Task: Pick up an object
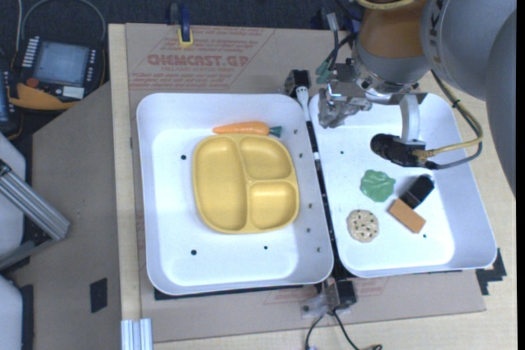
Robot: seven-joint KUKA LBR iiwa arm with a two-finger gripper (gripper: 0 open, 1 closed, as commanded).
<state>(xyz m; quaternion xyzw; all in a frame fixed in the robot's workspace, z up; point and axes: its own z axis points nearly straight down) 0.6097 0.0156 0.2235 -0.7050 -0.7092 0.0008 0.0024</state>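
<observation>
Nearest us, a round cookie (362, 225) lies close to the near edge of the right bin (459, 246). Just beyond it we see a crumpled green piece (377, 184), and toward the bin's right edge a brown block (407, 217) touches a black block (418, 191). The claw (331, 117) hangs over the far left corner of that bin, apart from all four things; we cannot tell whether it is open or closed. In the left bin (156, 176) a yellow divided plate (244, 180) sits near the middle, with a carrot (240, 128) just beside its far rim.
</observation>
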